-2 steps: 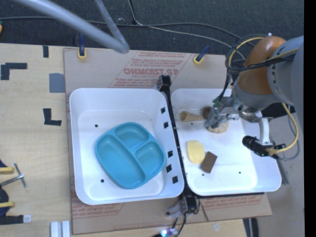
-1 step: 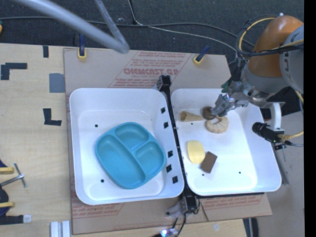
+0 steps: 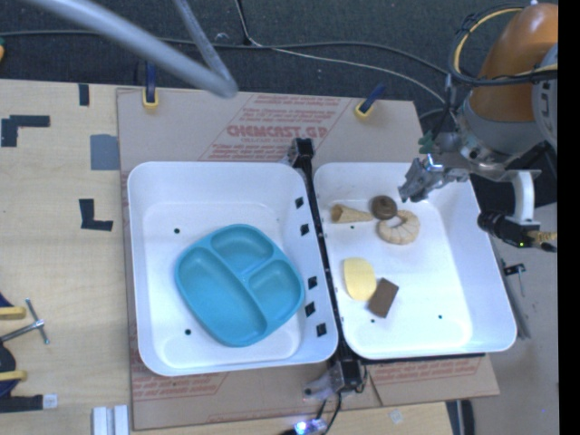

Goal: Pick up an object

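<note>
Arm (image 3: 507, 71) bent low — pincer (image 3: 419, 184) above right bin's (image 3: 471, 270) back edge.

bench: pale wood (image 3: 54, 270) | cardboard sheet (image 3: 272, 125) on it | floor: dark carpet (image 3: 362, 16)

- Tan cone (image 3: 352, 213) lies flat near the right bin's (image 3: 471, 270) left wall.
- Brown round piece (image 3: 384, 207) sits just beside it.
- Beige ring (image 3: 399, 228) touches the round piece.
- Yellow piece (image 3: 359, 278) and brown block (image 3: 383, 297) lie toward the front edge.
</note>
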Motion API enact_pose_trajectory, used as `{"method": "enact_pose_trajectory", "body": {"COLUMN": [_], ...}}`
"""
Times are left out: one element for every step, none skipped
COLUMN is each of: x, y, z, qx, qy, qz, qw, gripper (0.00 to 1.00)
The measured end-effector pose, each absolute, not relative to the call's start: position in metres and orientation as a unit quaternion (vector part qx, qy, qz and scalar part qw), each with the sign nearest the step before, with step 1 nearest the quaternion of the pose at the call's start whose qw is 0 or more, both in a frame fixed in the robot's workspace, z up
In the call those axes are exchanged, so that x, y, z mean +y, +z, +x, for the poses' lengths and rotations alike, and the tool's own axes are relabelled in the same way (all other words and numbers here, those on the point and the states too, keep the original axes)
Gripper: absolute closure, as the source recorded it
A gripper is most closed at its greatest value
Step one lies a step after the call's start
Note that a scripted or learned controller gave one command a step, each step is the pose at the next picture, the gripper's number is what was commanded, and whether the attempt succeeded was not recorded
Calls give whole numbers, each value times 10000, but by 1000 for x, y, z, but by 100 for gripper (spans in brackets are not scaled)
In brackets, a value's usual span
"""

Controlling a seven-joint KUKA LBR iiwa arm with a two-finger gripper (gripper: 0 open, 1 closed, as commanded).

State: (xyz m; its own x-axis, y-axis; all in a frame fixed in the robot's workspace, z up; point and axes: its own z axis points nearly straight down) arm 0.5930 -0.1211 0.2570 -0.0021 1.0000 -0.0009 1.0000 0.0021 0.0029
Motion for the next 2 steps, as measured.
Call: {"method": "enact_pose_trajectory", "body": {"x": [-74,-24], "y": [242,227], "z": [581,568], "qx": [7084,7088], "qy": [-9,-12], "qz": [7058,7054], "qw": [-9,-13], "gripper": [100,100]}}
